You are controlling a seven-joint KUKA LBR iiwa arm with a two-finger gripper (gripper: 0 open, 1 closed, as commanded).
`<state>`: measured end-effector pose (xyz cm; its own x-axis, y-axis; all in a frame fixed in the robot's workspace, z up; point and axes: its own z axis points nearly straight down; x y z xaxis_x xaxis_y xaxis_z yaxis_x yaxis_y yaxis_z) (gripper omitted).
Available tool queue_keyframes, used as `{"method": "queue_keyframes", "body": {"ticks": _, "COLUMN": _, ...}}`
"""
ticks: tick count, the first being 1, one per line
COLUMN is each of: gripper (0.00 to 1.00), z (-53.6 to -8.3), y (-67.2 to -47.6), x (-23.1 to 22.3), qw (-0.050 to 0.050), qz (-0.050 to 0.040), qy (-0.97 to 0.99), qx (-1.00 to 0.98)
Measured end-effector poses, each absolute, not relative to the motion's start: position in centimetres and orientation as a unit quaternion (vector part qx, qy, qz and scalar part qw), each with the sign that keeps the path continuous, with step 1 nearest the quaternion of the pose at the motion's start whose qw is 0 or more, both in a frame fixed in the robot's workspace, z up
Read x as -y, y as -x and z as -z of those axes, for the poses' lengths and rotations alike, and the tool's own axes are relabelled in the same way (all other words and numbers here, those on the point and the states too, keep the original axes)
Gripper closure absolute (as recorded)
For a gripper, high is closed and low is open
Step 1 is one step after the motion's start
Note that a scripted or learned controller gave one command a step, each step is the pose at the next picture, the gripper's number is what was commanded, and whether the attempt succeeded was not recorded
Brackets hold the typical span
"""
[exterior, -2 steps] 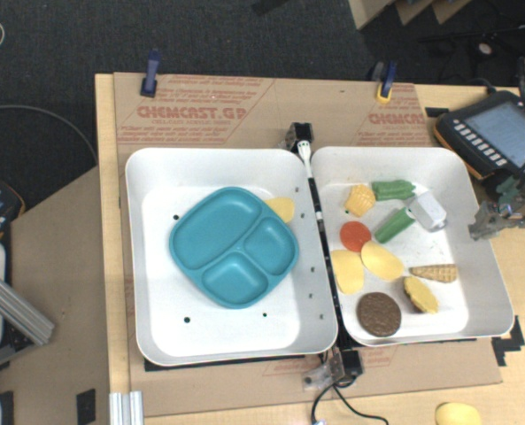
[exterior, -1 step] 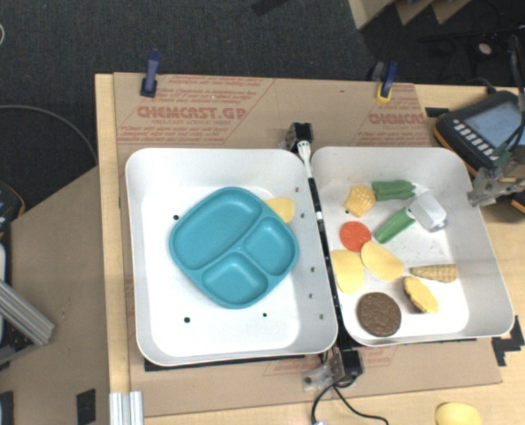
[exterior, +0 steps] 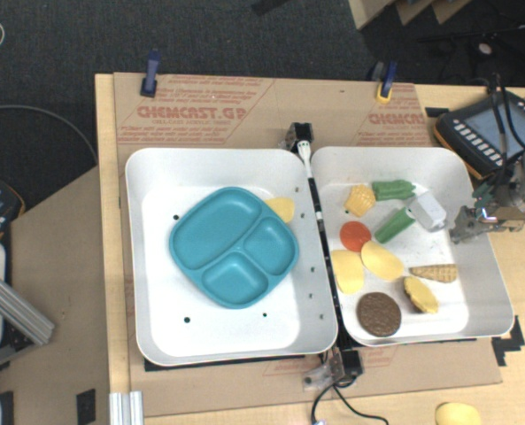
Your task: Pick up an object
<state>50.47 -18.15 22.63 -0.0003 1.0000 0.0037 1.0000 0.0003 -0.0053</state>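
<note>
— Where's the gripper (exterior: 467,228)?
— At the right bin's (exterior: 474,324) right rim, low over the wall. Nothing visibly held; spread too blurred to tell.
— Nearest pick?
— Grey block (exterior: 427,209), just left of it, touching the green stick (exterior: 393,226). Long axis slanting up-left to down-right.
— And the tray (exterior: 234,247)?
— Well apart, in the left bin (exterior: 156,264).
</note>
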Motion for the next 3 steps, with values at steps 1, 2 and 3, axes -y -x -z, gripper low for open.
{"method": "queue_keyframes", "body": {"ticks": 1, "gripper": 1.0, "z": -14.5, "y": -57.0, "x": 22.5, "qw": -0.001, "qz": -0.0009, "qy": 0.707, "qx": 0.707}}
{"method": "queue_keyframes", "body": {"ticks": 2, "gripper": 1.0, "z": -22.6, "y": -52.7, "x": 18.4, "qw": -0.001, "qz": 0.0013, "qy": 0.706, "qx": 0.708}}
{"method": "queue_keyframes", "body": {"ticks": 3, "gripper": 1.0, "z": -24.0, "y": -48.6, "x": 12.2, "qw": 0.002, "qz": 0.0006, "qy": 0.705, "qx": 0.709}}
